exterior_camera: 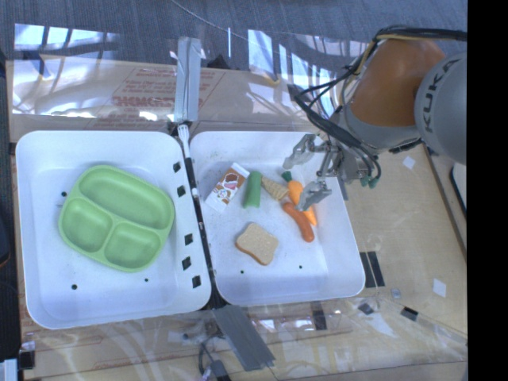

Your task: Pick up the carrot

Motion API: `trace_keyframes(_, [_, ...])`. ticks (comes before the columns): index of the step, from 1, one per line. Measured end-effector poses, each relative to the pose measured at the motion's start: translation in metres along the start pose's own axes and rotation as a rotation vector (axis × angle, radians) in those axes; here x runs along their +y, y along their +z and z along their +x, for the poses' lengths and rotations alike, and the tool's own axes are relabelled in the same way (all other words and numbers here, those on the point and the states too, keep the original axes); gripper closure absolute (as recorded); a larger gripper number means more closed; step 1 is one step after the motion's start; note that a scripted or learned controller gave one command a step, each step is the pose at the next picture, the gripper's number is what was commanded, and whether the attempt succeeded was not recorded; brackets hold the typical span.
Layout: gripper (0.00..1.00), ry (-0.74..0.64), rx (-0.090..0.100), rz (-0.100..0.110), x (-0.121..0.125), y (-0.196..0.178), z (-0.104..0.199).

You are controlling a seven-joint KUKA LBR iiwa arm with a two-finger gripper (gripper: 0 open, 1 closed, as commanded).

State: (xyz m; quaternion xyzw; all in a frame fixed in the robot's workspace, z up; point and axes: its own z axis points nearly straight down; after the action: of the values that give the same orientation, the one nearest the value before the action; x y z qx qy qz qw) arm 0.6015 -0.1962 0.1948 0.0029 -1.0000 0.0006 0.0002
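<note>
While the gripper (308,173) hangs low over the right bin (341,248) with its two fingers (317,193) spread apart and nothing between them, the carrot (301,220) lies on the bin floor just beneath and beside the nearer fingertip, slanting toward the bin's right wall. Around it sit an ice-cream cone (277,187), a green stick-shaped piece (252,190), a small carton (227,187) and a slice of bread (256,244). Beyond the divider, the left bin (36,213) bears a green sectioned plate (116,217).
</note>
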Motion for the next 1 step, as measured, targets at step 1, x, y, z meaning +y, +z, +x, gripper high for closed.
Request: trace_keyframes(1, [0.00, -0.051, 0.006, -0.004, -0.0105, 0.0922, -0.0441])
